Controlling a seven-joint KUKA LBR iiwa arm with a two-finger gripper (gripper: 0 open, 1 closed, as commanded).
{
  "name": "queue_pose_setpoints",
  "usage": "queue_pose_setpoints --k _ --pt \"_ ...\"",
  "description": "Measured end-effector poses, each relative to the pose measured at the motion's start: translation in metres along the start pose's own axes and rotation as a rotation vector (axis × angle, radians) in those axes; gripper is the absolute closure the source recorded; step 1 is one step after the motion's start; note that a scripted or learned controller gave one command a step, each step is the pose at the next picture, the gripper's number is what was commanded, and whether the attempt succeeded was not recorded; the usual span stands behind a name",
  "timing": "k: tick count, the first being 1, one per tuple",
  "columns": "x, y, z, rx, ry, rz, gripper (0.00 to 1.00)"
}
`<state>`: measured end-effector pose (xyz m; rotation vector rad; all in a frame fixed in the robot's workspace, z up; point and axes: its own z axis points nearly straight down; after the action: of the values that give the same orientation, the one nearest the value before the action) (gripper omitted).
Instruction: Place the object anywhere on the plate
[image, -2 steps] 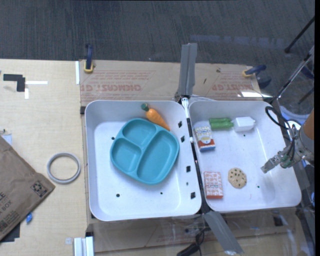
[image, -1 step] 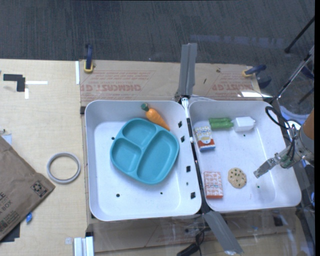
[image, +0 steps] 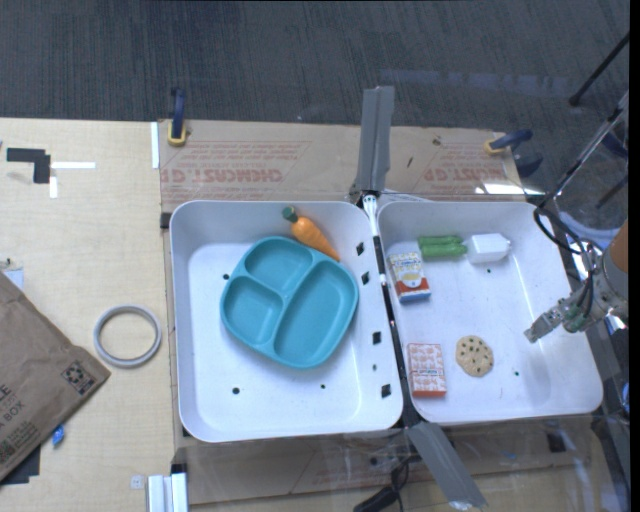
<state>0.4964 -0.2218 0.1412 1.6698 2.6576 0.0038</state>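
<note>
A blue plate (image: 290, 300) with three compartments lies in the left bin (image: 200, 390). A toy carrot (image: 312, 233) lies just beyond the plate's far edge, touching or nearly touching its rim. In the right bin (image: 540, 390) are a green item (image: 441, 245), a white block (image: 489, 246), a small carton (image: 408, 275), a red packet (image: 426, 368) and a cookie (image: 474, 354). My gripper (image: 556, 321) hangs over the right bin's right side, well apart from every item, with nothing seen in it.
A tape ring (image: 127, 333) and a cardboard box (image: 35, 370) lie on the bench left of the bins. A grey divider post (image: 376, 135) stands behind the gap between the bins. Cables hang by the arm at the right.
</note>
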Motion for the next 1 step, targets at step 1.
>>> queue_pose_setpoints --k 1 --pt "0.0073 -0.0158 -0.0344 0.001 -0.001 -0.479 1.0"
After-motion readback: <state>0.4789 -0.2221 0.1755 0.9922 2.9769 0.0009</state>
